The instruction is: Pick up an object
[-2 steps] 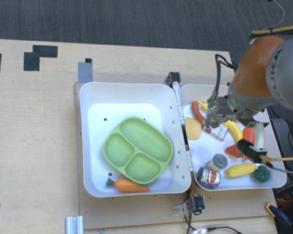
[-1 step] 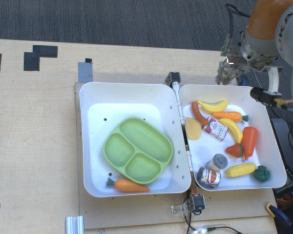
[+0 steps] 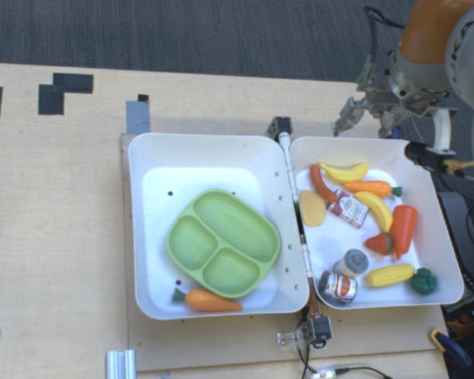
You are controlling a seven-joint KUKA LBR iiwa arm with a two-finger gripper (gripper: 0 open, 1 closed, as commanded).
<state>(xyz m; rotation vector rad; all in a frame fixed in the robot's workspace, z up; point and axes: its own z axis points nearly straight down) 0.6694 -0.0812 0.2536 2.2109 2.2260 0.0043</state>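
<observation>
Two shallow white bins side by side across the middle of the frame: left bin (image 3: 142,212), right bin (image 3: 446,243). Grey arm (image 3: 442,30) with orange band entering at the upper right corner. Gripper (image 3: 367,125) hanging at upper right, just above the far rim of the right bin, fingers spread apart, nothing between them.

In the left bin, a green divided plate (image 3: 223,243) with three compartments, sitting centre-low. Just beside its lower edge, at the bin's bottom, an orange carrot (image 3: 212,300) lying flat.

In the right bin, a cluster of toy food. Near the top, a yellow banana (image 3: 344,172), with a second carrot (image 3: 370,186) just below it. A red sausage (image 3: 322,185) slanting at the left, beside a tan piece (image 3: 312,209). A red-and-white packet (image 3: 348,208) in the middle, another banana (image 3: 377,209) to its right. A red pepper (image 3: 403,227) at the right side. Lower down, a tin can (image 3: 340,286) on its side, a small grey jar (image 3: 355,260), a corn cob (image 3: 389,275), and a green broccoli (image 3: 423,280) at the lower right.
</observation>
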